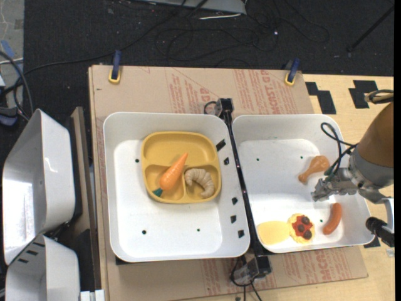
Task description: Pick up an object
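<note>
The only writing I can see is red print on the cardboard [188, 89] under the bins, too faint to read. My gripper [326, 189] hangs over the right bin [276, 130], between the chicken leg [315, 166] and the sausage [333, 218], touching neither; I cannot tell its jaw state.

The arm [380, 144] is seen coming in from the right edge, with the orange band up top and the grey wrist section right below it. It's angled down and to the left. The gripper [324, 189] is positioned low at the end of the wrist, pointed leftward. A black cable is looped off the wrist. Whether the gripper's closed can't really be made out from here.
</note>
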Robot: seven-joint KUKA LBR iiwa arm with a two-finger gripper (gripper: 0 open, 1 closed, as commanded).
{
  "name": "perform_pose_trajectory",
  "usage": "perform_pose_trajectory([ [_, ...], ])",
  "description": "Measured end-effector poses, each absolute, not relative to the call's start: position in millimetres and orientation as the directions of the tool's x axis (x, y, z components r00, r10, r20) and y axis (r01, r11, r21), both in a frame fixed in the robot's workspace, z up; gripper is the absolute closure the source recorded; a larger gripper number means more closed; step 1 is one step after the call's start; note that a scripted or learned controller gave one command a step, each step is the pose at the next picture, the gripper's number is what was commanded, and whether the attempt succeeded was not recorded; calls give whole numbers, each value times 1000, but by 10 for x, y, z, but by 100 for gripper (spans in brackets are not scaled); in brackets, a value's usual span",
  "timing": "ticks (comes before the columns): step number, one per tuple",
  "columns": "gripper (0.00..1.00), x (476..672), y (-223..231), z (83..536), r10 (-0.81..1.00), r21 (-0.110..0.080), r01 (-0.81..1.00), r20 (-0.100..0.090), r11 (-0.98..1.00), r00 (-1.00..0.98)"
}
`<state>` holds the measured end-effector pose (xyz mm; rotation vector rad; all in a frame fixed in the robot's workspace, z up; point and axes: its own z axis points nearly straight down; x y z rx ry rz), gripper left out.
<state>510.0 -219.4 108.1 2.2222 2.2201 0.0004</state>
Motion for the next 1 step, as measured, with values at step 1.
perform_pose_trajectory([
  [1, 100, 5121, -2109, 1547, 1000, 5, 1000, -2, 3, -3],
])
